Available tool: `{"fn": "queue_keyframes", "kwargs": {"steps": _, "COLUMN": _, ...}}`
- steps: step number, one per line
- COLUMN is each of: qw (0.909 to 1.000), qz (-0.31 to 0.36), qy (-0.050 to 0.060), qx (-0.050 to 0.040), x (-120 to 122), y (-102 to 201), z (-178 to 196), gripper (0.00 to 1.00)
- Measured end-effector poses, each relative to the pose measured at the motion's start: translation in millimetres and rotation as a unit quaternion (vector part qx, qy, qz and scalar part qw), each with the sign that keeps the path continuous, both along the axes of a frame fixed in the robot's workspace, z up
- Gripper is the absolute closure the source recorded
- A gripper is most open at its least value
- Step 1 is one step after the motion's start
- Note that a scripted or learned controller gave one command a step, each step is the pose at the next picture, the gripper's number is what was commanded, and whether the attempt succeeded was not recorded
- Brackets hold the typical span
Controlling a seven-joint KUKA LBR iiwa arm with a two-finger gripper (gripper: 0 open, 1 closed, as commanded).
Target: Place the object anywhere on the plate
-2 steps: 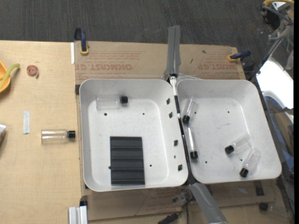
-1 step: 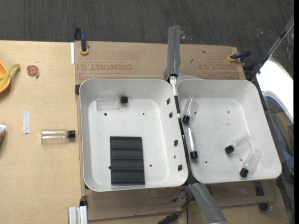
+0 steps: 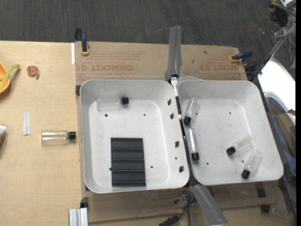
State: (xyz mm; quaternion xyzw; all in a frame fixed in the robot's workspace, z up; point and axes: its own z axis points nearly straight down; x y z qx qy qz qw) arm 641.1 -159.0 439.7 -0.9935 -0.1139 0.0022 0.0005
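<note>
The wooden bench (image 3: 42, 173) bears a cardboard sheet (image 3: 141, 60) with red print, held at its far edge by a clamp (image 3: 81, 39) on the left and a second clamp (image 3: 240, 57) on the right. On the cardboard sit the left bin (image 3: 83, 126) and right bin (image 3: 221, 86), touching side by side. On the bare wood just left of the left bin lies a clear vial (image 3: 57, 136), black cap toward the bin. Further left lies a pale strip (image 3: 26, 124); beyond it a small reddish disc (image 3: 32, 71) and, at the edge, a yellow-orange thing (image 3: 3, 76).

L bin (image 3: 89, 126): black plate (image 3: 127, 162), 1 vial (image 3: 113, 102) | R bin (image 3: 263, 121): 4 vials
</note>
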Motion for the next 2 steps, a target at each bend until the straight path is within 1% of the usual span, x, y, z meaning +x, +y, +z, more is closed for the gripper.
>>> {"fn": "queue_keyframes", "kwargs": {"steps": 1, "qw": 0.9997, "qz": 0.025, "qy": 0.0, "qx": 0.0001, "x": -37, "y": -64, "z": 0, "gripper": 0.0}}
{"fn": "queue_keyframes", "kwargs": {"steps": 2, "qw": 1.0, "qz": 0.005, "qy": 0.0, "qx": -0.0004, "x": 3, "y": -49, "z": 0, "gripper": 0.0}}
